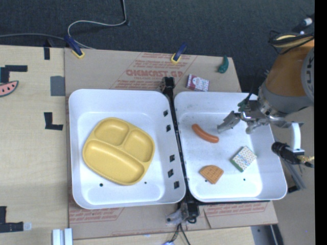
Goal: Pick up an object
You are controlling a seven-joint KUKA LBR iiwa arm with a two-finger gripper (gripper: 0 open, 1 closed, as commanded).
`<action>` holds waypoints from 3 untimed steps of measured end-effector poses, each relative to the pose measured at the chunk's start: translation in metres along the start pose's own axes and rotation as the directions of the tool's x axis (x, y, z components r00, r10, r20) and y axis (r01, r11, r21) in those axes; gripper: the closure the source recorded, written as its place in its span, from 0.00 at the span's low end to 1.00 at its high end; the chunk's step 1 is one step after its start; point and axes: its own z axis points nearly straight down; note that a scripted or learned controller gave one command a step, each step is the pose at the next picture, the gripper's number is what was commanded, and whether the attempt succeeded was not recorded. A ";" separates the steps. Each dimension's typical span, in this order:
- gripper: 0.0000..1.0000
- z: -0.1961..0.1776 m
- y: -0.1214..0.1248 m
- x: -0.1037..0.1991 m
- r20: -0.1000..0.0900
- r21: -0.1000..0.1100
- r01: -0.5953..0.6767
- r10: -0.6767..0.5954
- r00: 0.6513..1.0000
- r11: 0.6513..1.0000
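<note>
The right bin (265, 188) holds three small items: an orange-red toy sausage (205, 133) near its middle, a tan waffle-like cracker (211, 173) toward the front, and a green-and-white speckled block (243, 158) at the right. My gripper (239, 125) hovers over the bin's upper right part, to the right of the sausage and above the block. It is open, with one finger (227, 123) reaching left toward the sausage, and nothing is between its fingers. The grey arm with its orange band (288, 73) comes in from the right.
The left bin (82, 103) carries a yellow divided plate (118, 150). A black divider (172, 137) runs between the bins. Behind them, a small red-and-white packet (197, 82), a green clip (224, 64) and yellow clamps (179, 55) sit on the cardboard.
</note>
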 end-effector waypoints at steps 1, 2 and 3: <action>0.00 0.113 0.005 0.021 0.000 -0.004 0.000 0.000 1.000 1.000; 1.00 0.103 0.006 0.020 0.003 -0.006 -0.001 0.001 1.000 1.000; 0.00 0.103 0.006 0.020 0.003 -0.006 -0.001 0.001 1.000 1.000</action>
